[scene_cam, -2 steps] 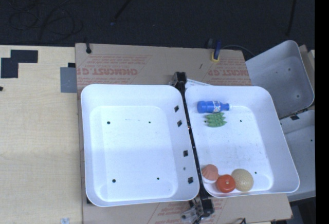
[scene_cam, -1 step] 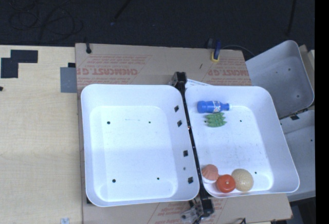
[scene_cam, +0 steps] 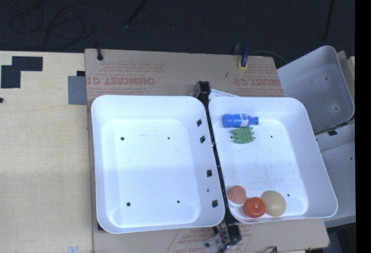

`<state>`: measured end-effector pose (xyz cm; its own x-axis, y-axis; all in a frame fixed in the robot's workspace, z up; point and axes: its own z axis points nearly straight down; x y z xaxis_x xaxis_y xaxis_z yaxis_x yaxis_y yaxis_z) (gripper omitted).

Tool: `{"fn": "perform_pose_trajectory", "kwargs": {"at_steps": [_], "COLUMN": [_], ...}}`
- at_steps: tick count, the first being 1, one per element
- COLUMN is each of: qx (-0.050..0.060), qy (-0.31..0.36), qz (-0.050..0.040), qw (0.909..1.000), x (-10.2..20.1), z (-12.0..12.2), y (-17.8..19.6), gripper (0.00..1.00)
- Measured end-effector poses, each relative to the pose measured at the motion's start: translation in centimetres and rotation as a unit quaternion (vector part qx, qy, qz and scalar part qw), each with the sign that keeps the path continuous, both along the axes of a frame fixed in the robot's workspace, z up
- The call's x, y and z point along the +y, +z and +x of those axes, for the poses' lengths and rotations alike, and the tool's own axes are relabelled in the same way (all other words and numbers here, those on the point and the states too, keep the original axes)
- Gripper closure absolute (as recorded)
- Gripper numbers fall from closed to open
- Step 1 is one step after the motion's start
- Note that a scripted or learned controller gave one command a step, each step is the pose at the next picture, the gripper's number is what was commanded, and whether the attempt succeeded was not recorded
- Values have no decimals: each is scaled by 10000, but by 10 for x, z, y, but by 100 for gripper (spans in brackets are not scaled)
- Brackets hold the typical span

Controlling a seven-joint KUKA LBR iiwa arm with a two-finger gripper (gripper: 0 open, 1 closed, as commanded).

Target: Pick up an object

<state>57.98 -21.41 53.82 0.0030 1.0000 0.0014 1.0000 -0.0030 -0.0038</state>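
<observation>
Small dark clamp-like thing (scene_cam: 223, 240) cut off at bottom edge, blue bottle (scene_cam: 239, 120) label unreadable (too small)

Live from the overhead cam: arm pose, wrist angle & gripper state can't be told from here, so no call on any of them.
</observation>
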Motion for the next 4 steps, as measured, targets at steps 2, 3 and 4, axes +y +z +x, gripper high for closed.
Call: {"fn": "perform_pose_trajectory", "kwargs": {"at_steps": [2,3,4], "qx": [3,7,15], "qy": [25,25,38], "qz": [-4,-3,-2], "qw": [10000,10000,10000], "x": [1,1,1], "z": [4,4,4], "y": [9,9,18], "gripper": [100,0,100]}}
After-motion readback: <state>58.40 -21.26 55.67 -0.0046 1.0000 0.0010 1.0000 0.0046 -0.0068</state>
